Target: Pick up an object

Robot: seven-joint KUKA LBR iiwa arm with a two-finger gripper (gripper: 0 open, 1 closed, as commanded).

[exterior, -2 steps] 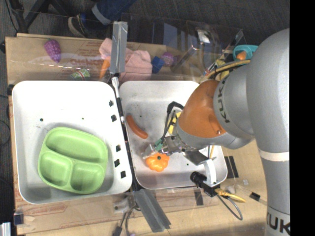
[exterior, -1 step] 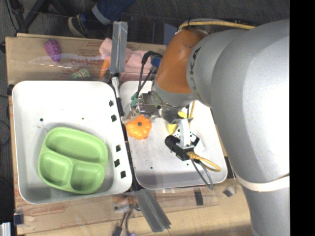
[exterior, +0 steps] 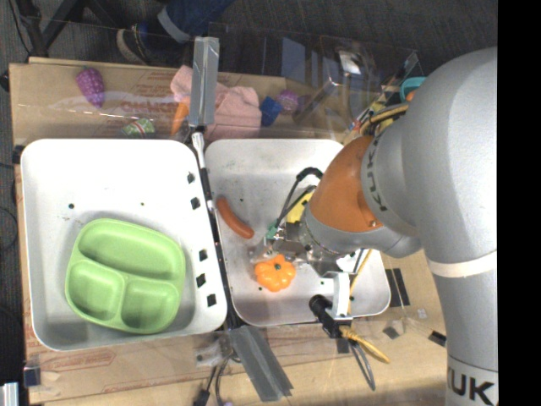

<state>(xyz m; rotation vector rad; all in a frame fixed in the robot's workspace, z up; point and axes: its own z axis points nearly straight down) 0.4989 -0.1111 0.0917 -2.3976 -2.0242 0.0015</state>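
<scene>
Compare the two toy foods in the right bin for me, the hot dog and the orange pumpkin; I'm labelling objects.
The hot dog is long, thin and reddish-orange, lying at a slant; the pumpkin is round, squat and brighter orange. The hot dog lies apart from the arm, nearer the bin's left wall; the pumpkin sits right beside the gripper. Both rest on the right bin floor.

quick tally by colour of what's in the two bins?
Green: 1, the divided plate in the left bin.
Orange: 2, the toy pumpkin and the toy hot dog in the right bin.
Total: 3
</scene>
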